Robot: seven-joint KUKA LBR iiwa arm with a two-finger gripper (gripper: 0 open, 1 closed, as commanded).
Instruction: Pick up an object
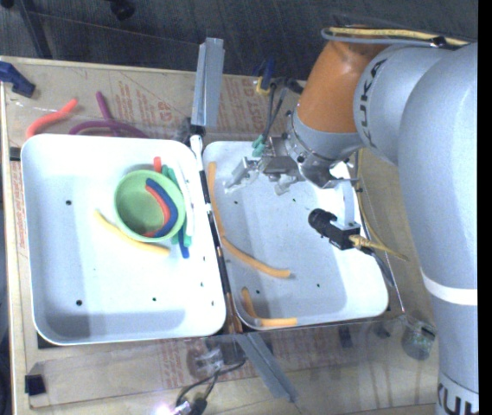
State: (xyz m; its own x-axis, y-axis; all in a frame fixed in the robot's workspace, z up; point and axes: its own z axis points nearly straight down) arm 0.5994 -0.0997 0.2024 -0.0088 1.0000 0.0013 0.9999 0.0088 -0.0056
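Orange strip (273, 322), the nearest candidate for you, lies flat along the front wall of the right bin (371, 296). Just beyond it, a longer orange strip (258, 263) curves from the bin's floor up along its left wall. In the left bin (73, 275), a green bowl (142, 199) sits right of centre with red and blue curved pieces (166, 204) in it. A yellow strip (120, 229) pokes out from under its near-left rim, and green and blue sticks (182, 232) lie against its right side. Farther back, the gripper (246, 173) is over the right bin's far left corner, close to the longer strip's far end. You cannot tell whether it is spread or pressed together. Past the bins, a red-orange piece (51, 118) and a purple hose (111, 128) lie on the bench (142, 67).
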